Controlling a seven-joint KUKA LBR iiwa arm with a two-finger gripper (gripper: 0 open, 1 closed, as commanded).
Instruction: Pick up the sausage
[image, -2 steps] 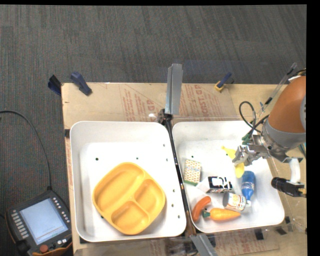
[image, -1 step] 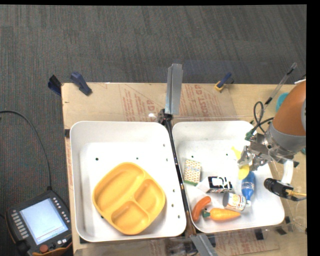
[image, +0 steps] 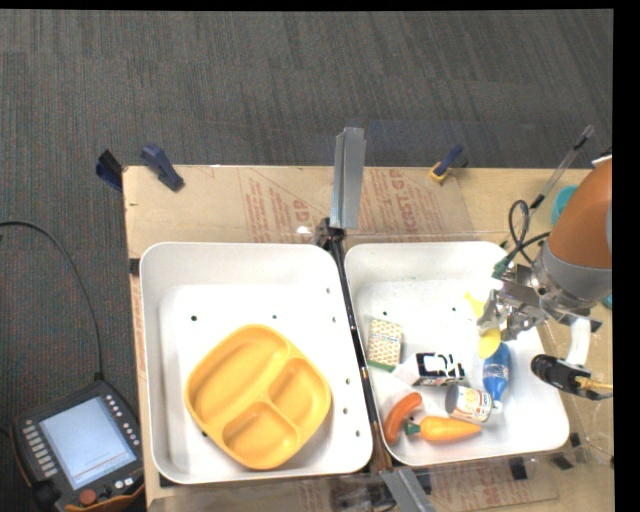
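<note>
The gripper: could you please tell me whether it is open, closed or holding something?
Gripper: cannot be told from this view; it is above the right bin.

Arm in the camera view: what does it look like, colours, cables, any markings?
The arm is grey at the wrist, with a broad orange band above it. The gripper is a compact grey metal assembly with dark parts. Thin black cables loop beside the wrist. No markings are legible.
</note>
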